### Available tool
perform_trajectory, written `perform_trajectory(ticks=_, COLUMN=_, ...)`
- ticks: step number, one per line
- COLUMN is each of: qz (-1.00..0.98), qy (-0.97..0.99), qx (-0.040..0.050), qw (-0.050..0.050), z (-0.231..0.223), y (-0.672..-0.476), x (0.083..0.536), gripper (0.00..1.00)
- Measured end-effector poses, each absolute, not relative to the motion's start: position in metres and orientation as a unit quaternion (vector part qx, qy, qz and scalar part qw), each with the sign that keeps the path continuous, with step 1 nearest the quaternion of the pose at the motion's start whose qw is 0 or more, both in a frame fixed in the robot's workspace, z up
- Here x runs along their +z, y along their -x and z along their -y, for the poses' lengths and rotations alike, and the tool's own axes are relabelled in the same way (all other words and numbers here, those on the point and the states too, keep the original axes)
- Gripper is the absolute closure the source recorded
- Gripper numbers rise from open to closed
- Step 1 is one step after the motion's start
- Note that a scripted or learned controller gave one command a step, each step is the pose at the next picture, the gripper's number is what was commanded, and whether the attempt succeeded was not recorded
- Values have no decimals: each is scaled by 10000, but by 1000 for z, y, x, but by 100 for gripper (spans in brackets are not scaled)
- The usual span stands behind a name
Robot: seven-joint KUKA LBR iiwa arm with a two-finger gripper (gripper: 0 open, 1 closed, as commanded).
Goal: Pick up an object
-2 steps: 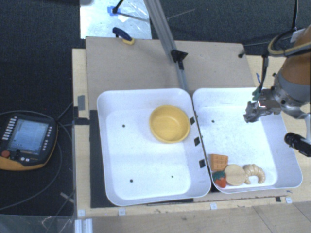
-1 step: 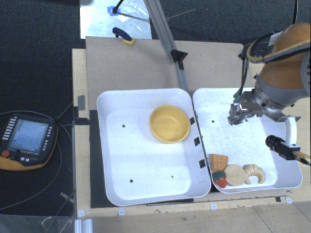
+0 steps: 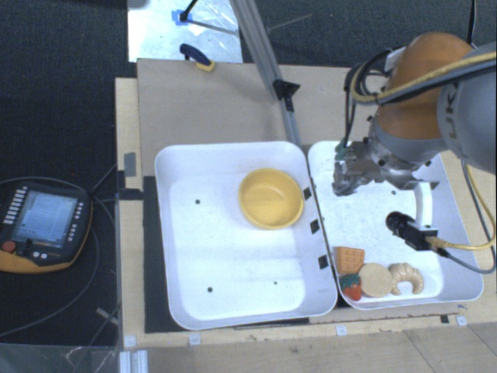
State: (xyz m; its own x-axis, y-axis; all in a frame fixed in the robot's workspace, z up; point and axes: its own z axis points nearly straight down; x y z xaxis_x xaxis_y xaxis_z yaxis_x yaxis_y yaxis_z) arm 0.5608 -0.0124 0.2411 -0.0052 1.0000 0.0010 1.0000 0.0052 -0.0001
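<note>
Hanging over the right shallow white plastic bin (image 3: pixel 458 282), the grey metal end effector (image 3: pixel 347 179) is near its top-left corner; can't tell its grip. Toy food sits at bin's bottom-left: orange waffle (image 3: pixel 350 258), round tan cookie (image 3: pixel 376 280), croissant (image 3: pixel 408 277). Yellow round bowl (image 3: pixel 270 198) is in the left bin (image 3: pixel 202 286).

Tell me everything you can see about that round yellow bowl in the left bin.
The round yellow bowl looks like smooth, matte plastic. It sits upright, opening facing up, with nothing visible inside. It rests on the floor of the left shallow white bin, in the upper right part, near the wall shared with the other bin. Nothing else touches it; the gripper is in the neighbouring bin.
</note>
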Motion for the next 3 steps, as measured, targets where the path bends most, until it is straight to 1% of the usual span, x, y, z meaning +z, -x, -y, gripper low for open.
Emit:
perform_trajectory(ticks=1, qz=7087, qy=7055, qx=-7, qw=2, z=-33, y=-564, x=246, gripper=100)
perform_trajectory(ticks=2, qz=7086, qy=7056, qx=-4, qw=3, z=-75, y=-571, x=240, gripper=100)
perform_trajectory(ticks=3, qz=7074, qy=7068, qx=-3, qw=-2, z=-73, y=-572, x=240, gripper=0)
